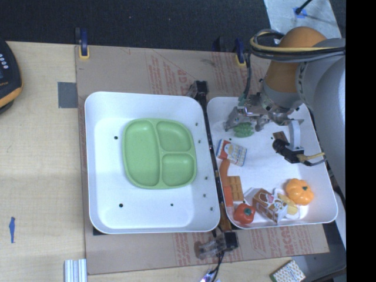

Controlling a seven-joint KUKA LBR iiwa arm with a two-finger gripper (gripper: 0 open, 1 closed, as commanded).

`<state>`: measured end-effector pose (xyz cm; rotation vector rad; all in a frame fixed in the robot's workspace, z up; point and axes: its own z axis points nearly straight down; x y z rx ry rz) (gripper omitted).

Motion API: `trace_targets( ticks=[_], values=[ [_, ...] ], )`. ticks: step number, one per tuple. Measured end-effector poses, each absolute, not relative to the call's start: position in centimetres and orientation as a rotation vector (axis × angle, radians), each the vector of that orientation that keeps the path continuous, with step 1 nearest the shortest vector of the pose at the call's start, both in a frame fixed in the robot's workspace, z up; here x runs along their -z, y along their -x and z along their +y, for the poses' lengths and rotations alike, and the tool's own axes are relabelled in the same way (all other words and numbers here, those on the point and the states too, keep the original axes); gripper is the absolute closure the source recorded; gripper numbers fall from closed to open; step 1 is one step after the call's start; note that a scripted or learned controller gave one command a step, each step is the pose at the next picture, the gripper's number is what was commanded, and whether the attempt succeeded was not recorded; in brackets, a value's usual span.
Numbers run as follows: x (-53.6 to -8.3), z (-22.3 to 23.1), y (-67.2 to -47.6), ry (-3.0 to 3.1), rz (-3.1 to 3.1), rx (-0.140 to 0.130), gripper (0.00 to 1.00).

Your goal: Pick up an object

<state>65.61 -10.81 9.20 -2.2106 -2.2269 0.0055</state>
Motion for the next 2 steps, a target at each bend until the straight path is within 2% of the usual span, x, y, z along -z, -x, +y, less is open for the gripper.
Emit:
trace_targets(
  ticks=[2],
  values=[
    [-9.20, -10.58, -65.60, 2.212, -2.225, -0.006, 0.00]
  ],
)
